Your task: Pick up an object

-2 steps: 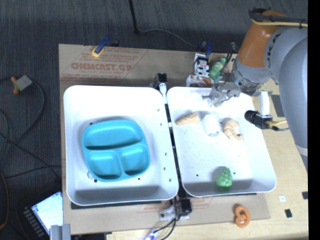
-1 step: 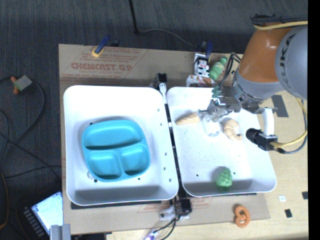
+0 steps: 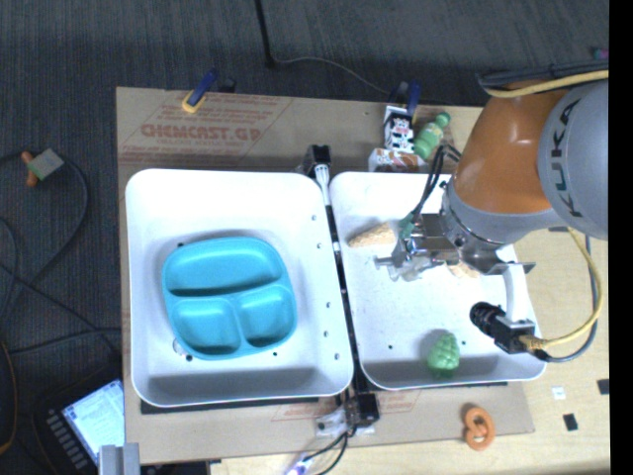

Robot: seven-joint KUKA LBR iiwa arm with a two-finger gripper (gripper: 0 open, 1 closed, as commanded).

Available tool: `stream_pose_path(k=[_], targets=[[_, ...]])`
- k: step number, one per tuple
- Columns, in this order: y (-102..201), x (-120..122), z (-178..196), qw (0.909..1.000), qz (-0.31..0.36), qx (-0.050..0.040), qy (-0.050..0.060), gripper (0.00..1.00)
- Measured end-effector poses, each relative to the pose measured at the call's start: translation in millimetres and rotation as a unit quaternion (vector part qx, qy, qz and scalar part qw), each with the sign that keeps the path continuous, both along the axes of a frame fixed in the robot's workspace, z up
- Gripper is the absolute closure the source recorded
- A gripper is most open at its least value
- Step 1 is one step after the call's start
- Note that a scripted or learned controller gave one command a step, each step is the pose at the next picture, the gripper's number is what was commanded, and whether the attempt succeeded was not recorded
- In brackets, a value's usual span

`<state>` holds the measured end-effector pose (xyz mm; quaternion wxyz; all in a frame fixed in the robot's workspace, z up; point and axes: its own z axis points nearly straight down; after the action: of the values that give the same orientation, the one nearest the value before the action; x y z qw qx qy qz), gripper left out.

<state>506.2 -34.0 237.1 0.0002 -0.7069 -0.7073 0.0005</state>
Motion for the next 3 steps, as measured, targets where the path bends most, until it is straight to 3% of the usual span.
stream_pose_path(k=[1,2,3], targets=[[49.5,-22.5,14.0,1.0000,0.000,0.0003,0.000,1.00],[99.1,-23.0,-8.3,1.0000,0.000,0.0000,0.001,1.00],[167.7,-22.7,15.5,1.0000,0.001,0.0004,0.000,1.00]])
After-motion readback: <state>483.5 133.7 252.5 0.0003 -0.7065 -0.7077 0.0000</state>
